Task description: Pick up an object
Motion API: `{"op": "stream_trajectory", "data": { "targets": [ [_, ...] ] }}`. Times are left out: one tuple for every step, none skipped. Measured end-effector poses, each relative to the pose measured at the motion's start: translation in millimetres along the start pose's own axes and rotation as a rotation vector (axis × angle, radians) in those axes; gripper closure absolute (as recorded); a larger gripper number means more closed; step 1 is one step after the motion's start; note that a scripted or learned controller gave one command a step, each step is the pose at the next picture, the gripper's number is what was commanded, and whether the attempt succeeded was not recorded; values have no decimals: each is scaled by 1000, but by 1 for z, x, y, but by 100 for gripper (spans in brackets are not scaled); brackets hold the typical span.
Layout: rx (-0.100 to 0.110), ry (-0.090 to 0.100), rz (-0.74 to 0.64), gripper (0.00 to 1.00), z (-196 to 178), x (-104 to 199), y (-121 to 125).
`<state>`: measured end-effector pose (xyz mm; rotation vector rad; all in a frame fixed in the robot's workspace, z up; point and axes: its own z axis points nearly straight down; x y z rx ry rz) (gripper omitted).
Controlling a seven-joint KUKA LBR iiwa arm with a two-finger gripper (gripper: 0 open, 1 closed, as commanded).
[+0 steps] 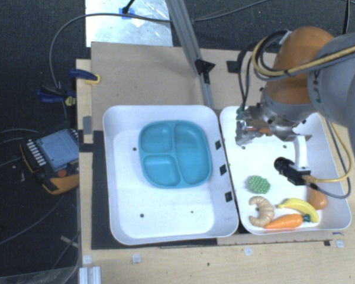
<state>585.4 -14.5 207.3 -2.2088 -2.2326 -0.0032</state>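
— Lying clustered at the near end of the right bin [343, 218]: a banana [296, 205], a carrot [284, 221], a pale croissant-shaped piece [259, 209], a green round piece [259, 184] and an orange-brown lump [318, 199].

— Touching one another?

— Carrot pressed against both banana and croissant shape. Green piece just beyond those, slightly apart. Lump tucked beside the banana's right end.

— And the gripper [246, 132]?

— Hangs over the far half of that same bin, near its left wall, well apart from the cluster. Apart or together: cannot tell from this angle.

— Further out?

— Left bin [124, 218] carrying a blue divided plate [174, 154] with three compartments. Both bins side by side on a tan tabletop [142, 70]. Off its left edge, blue clamps [77, 76] and a handheld controller [53, 158] on dark floor.
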Motion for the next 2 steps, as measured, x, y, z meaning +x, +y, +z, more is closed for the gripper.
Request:
{"op": "stream_trajectory", "data": {
  "targets": [
    [1,0,1,100,-7,59,-16],
    [-1,0,0,100,-19,119,-23]
  ]
}}
